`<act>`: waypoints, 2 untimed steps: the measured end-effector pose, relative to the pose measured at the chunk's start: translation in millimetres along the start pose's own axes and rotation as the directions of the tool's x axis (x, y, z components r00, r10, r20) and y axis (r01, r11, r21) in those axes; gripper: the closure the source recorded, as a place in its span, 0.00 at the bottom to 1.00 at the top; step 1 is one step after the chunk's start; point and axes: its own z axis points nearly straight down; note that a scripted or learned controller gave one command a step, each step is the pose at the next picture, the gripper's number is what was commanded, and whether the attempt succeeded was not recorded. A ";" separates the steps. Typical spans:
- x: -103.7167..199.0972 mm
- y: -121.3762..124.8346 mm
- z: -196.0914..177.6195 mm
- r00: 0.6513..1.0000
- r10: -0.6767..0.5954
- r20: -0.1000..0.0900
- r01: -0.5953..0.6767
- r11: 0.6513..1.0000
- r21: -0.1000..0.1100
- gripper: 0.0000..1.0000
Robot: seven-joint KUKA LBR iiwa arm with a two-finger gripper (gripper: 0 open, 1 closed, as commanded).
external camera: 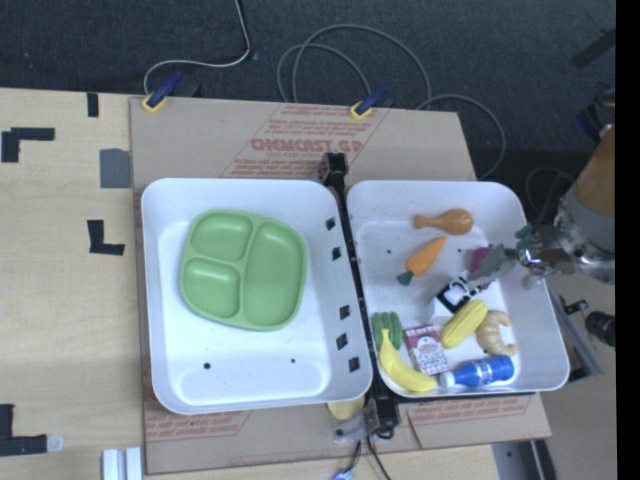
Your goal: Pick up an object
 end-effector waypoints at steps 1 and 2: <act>-7.6 68.3 98.8 1.000 -0.003 0.000 0.003 1.000 0.003 0.00; 43.7 85.9 145.4 1.000 -0.004 0.010 0.005 1.000 -0.022 0.00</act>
